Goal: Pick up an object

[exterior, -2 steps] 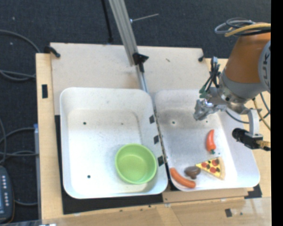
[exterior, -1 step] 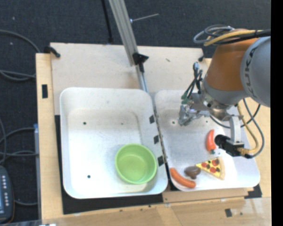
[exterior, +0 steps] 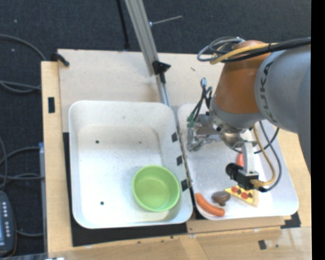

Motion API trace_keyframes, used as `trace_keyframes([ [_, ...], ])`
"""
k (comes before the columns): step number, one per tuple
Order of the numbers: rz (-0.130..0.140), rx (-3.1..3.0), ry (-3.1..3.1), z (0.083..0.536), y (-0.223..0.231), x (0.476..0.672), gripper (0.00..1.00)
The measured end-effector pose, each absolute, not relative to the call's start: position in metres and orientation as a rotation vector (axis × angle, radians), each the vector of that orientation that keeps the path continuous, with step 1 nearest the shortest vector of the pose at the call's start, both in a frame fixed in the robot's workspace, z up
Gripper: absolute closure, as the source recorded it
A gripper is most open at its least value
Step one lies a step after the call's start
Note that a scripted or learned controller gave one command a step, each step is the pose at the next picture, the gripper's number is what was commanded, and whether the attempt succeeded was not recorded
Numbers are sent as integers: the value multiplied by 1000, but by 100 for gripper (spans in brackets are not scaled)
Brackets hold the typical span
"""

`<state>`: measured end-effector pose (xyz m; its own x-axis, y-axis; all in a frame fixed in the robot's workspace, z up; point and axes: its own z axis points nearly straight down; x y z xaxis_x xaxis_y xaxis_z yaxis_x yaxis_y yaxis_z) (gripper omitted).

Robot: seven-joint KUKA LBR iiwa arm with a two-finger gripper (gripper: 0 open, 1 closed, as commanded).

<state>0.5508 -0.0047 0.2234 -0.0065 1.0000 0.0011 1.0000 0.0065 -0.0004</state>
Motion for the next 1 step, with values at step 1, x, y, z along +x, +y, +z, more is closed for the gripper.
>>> trace_keyframes([
  [1, -6, -2210, -2232, 235, 55, 548, 100],
])
